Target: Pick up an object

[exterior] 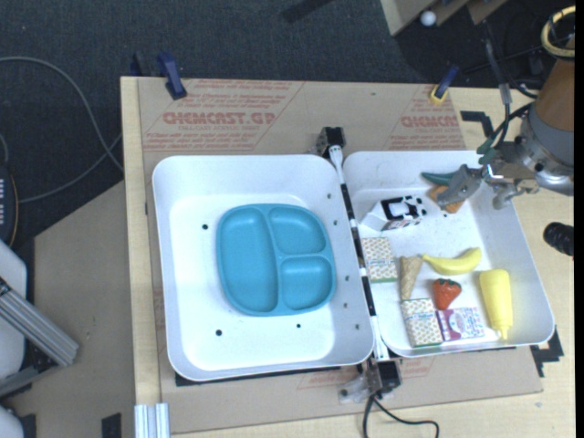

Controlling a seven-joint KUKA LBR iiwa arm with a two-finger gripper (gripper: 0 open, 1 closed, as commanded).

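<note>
Gripper at right bin's far edge, jaw state indeterminate; banana below, long axis crosswise

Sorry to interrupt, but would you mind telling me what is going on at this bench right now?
A grey robot arm reaches in from the right over the right bin, its tool near the bin's far side, close to an orange object. Whether it grips anything cannot be told. Toy food lies loose in that bin: a banana, a strawberry, a yellow bottle and small cartons. The left bin holds a blue divided plate.
</note>
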